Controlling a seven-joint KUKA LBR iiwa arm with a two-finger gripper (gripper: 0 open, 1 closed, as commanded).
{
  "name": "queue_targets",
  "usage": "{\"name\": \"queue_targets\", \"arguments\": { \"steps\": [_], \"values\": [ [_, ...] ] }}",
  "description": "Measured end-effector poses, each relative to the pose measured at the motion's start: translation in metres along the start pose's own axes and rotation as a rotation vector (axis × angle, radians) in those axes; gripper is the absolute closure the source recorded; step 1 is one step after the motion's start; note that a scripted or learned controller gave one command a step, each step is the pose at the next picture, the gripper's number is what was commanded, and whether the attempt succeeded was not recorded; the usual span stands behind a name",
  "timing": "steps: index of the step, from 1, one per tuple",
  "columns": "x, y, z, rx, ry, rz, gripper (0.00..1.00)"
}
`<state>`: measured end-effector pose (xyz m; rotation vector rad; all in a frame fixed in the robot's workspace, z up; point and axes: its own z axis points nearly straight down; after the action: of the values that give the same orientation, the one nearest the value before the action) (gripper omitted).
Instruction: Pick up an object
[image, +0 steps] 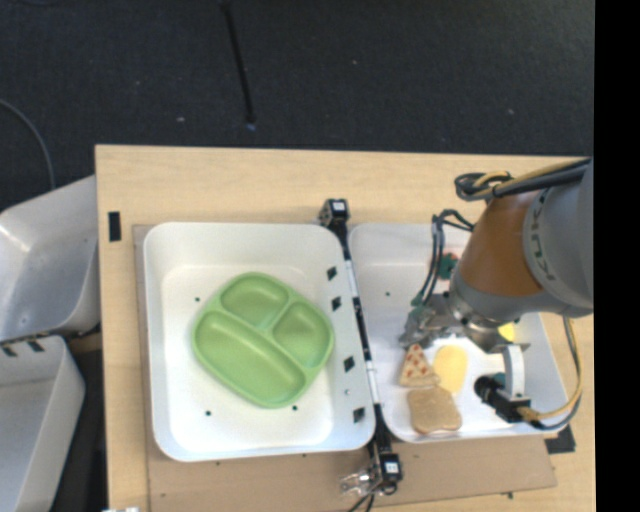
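Your arm (520, 250) reaches in over the right bin (390, 260), its orange band hanging above the bin's middle. The gripper (440, 325) sits low at the wrist's left edge, dark and crowded by cables, and you cannot tell from this angle whether it is open or closed, or whether anything is caught in it.

Just below the gripper lies a pizza slice (417, 367), its point toward the tool; it looks to rest on the bin floor, close under the tip but not clearly touched by it. Just beside the slice, away from the bin divider, is a pale yellow piece (452, 368), touching or nearly touching it. Below both, near the bin's front wall, lies a tan bread slice (434, 411). A small bit of brighter yellow (507, 331) peeks out from under the wrist, on the far side of the gripper from the divider; what it is you cannot make out.

Well apart from the gripper, across the divider, the left bin (170, 420) holds a green plate (262, 339) with three compartments, lying flat near the bin's middle.
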<state>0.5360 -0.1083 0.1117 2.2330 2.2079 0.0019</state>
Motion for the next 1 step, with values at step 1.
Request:
{"name": "queue_targets", "arguments": {
  "steps": [1],
  "values": [
    [-0.0035, 0.0002, -0.0428, -0.002, -0.001, -0.002, 1.0]
  ]
}}
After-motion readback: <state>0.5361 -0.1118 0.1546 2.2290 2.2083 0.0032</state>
